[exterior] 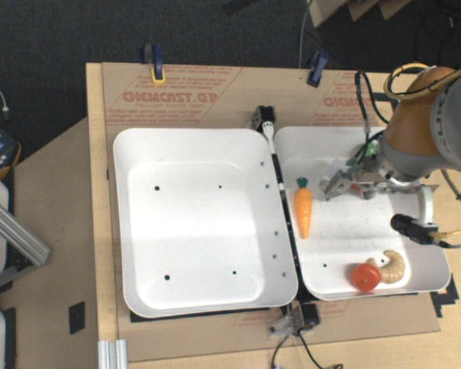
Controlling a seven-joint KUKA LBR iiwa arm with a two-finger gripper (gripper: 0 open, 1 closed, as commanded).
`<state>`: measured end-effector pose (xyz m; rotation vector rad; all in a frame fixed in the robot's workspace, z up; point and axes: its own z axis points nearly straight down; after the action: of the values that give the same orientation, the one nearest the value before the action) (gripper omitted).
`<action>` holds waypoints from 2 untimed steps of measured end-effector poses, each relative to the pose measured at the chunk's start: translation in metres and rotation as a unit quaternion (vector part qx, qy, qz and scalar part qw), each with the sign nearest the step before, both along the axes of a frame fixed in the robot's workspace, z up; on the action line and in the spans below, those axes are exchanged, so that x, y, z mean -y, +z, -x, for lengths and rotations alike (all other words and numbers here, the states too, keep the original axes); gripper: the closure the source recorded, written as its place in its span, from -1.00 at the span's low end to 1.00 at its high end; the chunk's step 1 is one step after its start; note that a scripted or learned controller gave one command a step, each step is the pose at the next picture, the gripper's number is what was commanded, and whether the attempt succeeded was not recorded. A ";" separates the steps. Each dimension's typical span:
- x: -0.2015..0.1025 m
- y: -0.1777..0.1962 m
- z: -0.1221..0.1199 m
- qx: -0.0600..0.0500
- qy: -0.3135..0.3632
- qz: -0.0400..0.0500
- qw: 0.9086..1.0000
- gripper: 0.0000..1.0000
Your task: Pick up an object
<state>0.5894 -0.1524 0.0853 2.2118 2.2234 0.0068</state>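
Right bin (415, 287): carrot (303, 211) lies by the left wall, w/ tomato (364, 276) and a curled tan pc. (393, 267) touching near the front edge; left bin (138, 206) adj. Gripper (339, 184) is seen just right of the carrot, nothing betw. its fingers; jaw state can't be told. Step judged as approach, grasp not yet made; next move reqs. alignment over the carrot and descent.

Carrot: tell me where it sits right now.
The carrot lies in the right bin, close to its left wall beside the divider between the bins, green tip pointing away from the camera. The gripper hovers just to its right.
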 end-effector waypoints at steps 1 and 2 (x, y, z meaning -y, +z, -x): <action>0.002 0.010 0.003 -0.001 -0.002 0.000 1.000 1.00; -0.047 -0.001 0.007 -0.005 -0.001 -0.002 1.000 1.00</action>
<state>0.5819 -0.1058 0.0839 2.2203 2.2281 -0.0001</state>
